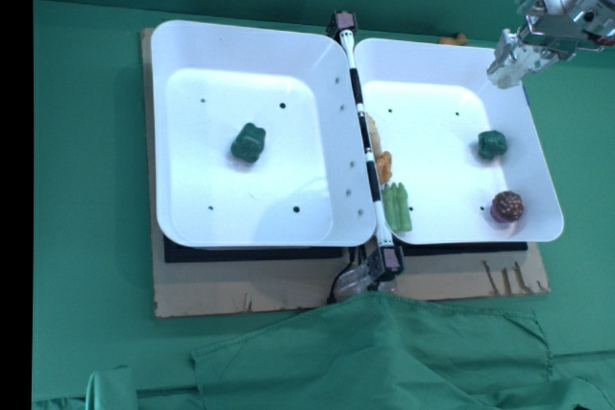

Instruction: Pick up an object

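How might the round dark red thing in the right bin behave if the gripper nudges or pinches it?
The dark red ball looks rounded, so a nudge would probably roll it toward the bin wall beside it. Its bumpy surface may help grip. It looks small, so probably light.

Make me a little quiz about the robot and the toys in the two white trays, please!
1. True or false: the left bin has one dark green toy in it.
2. Which toy sits nearest the front right corner of the right bin? A) the dark red round toy B) the light green stalks C) the green toy
3. Fill in: the tool hangs over the right bin's back ____ corner.

Key
1. True.
2. A.
3. Right.
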Controlling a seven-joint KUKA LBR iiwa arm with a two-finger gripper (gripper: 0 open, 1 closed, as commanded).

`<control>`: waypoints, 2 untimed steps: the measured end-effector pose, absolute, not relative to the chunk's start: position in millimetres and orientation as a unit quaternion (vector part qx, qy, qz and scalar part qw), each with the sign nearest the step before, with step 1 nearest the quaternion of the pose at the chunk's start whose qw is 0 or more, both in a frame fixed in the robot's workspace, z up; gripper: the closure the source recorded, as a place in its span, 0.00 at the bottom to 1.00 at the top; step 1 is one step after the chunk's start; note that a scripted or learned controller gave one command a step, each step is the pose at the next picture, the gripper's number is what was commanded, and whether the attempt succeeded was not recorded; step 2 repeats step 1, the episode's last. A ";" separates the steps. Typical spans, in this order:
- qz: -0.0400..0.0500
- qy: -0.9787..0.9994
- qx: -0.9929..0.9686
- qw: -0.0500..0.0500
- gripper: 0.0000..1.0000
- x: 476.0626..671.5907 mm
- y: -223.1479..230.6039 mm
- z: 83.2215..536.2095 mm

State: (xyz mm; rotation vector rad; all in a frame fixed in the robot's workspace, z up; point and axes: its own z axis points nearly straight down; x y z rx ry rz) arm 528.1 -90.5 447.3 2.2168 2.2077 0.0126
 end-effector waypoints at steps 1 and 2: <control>-0.001 0.708 0.706 0.000 1.00 530.7 -82.1 392.8; -0.001 0.708 0.706 0.000 1.00 530.7 -82.1 392.8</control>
